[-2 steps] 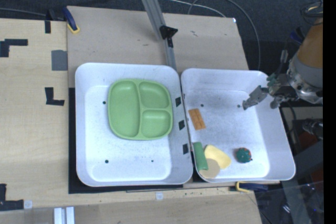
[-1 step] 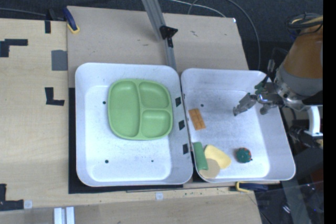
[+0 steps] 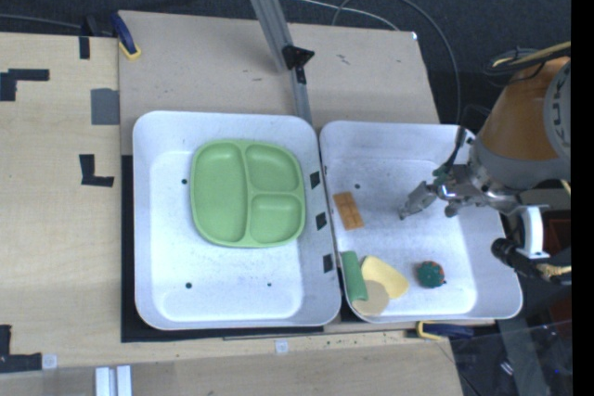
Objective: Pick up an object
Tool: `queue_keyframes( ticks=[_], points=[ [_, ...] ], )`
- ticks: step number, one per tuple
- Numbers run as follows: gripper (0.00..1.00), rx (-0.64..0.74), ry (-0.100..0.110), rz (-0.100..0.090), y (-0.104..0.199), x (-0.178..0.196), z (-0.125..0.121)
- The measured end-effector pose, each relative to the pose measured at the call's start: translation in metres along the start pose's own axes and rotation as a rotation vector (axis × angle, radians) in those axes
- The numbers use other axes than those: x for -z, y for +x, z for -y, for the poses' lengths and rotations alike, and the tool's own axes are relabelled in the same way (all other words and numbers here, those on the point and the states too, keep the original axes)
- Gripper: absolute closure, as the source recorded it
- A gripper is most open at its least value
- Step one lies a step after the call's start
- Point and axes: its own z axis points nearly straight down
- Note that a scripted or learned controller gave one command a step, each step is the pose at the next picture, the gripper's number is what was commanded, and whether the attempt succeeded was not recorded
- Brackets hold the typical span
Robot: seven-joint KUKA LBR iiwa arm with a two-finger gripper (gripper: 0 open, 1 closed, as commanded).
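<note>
Gripper [image 3: 419, 202] hangs over the right bin [image 3: 390, 144], near its right side, at the end of the grey arm [image 3: 524, 139] that comes in from the right. Its two fingers look a little spread, with a small gap between the tips, and nothing sits between them. The tips point to the left and slightly down in the camera view.

Four things lie in that bin. The small orange block [image 3: 348, 210] is to the left of the fingers, well apart from them. Its long side runs up and down in the view, so the fingers would cross its narrow side if they came from the right. The green ball with a red spot [image 3: 429, 274] is below the fingers, toward the front wall of the bin, and I think it is the nearest thing. The yellow piece [image 3: 379, 281] and the green stick [image 3: 353, 275] lie touching each other in the front left corner of the bin, farther off.

The left bin [image 3: 158, 227] holds a green plate [image 3: 248, 193] with three parts, far from the gripper.

The pick has not begun. To reach the ball, the gripper must move toward the front of the bin and go down.
</note>
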Motion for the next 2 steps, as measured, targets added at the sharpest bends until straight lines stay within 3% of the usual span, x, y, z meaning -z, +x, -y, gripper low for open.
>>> queue_keyframes(
  ticks=[1, 2],
  points=[
    [1.00, 0.002, -0.004, 0.000, 0.000, 0.013, -0.001],
    [1.00, 0.000, -0.012, 0.003, -0.002, 0.075, -0.005]
  ],
)
